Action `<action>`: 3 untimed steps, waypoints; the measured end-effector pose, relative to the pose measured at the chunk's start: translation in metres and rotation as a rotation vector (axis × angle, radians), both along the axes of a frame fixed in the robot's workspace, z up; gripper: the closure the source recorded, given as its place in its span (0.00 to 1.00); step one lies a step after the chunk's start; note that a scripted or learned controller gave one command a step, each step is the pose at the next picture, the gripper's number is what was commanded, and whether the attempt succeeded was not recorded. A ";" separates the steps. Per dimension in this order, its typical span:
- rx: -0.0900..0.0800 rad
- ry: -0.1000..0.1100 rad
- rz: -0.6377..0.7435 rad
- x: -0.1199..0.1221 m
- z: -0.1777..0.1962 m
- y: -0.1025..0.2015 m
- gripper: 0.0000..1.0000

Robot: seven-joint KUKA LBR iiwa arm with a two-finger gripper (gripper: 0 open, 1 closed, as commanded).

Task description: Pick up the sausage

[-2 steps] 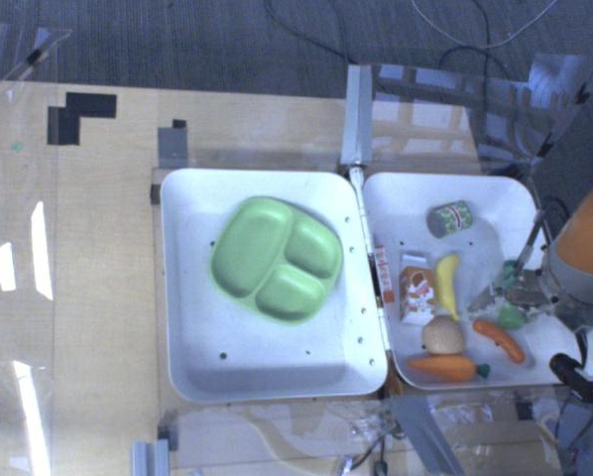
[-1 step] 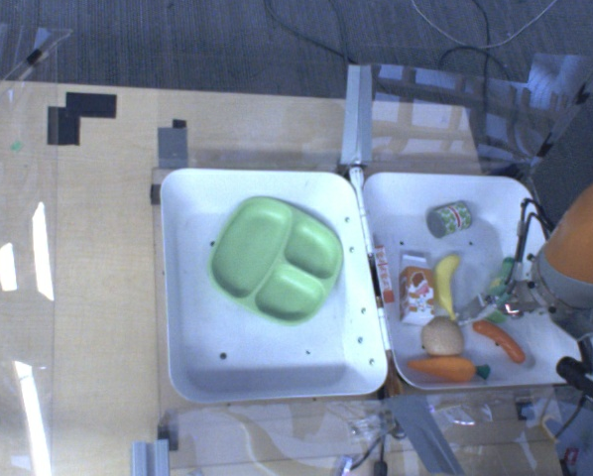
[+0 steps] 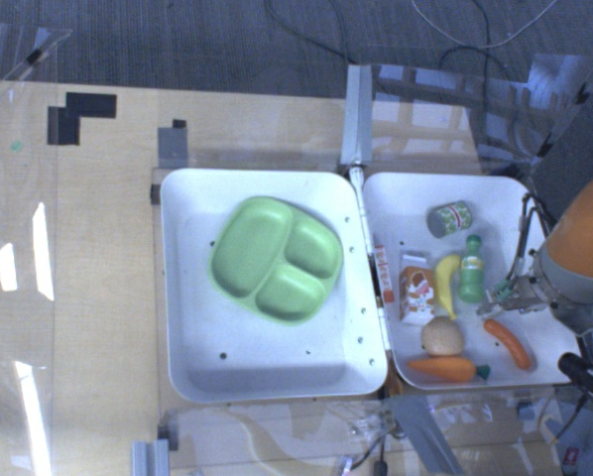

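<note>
Sausage [image 3: 508, 344] lies flat and slanted in the right bin [image 3: 406, 191], near its lower right corner, touching nothing. My gripper [image 3: 502, 299] hovers just above and left of it; whether my hand is clenched or released, I cannot tell, and nothing visibly sits in it. I judge the main risk to be crowding: the green bottle [image 3: 471, 269] stands just beside my wrist, and a careless descent could topple it or nudge the sausage away. The carrot [image 3: 442, 369] and the round brown piece [image 3: 442, 337] lie close on the left. Open floor runs to the right of the sausage, before the bin wall. The left bin [image 3: 192, 360] holds a green tray [image 3: 277, 258].
</note>
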State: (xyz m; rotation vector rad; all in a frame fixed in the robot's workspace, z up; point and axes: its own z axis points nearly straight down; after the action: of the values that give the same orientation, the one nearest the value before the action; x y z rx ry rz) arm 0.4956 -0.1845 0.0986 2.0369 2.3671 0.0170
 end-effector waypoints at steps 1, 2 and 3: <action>0.000 0.000 0.000 0.000 0.000 0.000 0.00; 0.003 0.009 0.045 -0.004 -0.011 -0.020 0.00; 0.003 0.013 0.036 0.013 -0.011 -0.021 0.00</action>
State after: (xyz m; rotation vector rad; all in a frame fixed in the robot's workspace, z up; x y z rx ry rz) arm 0.5090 -0.2052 0.0876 2.0014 2.4132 0.0082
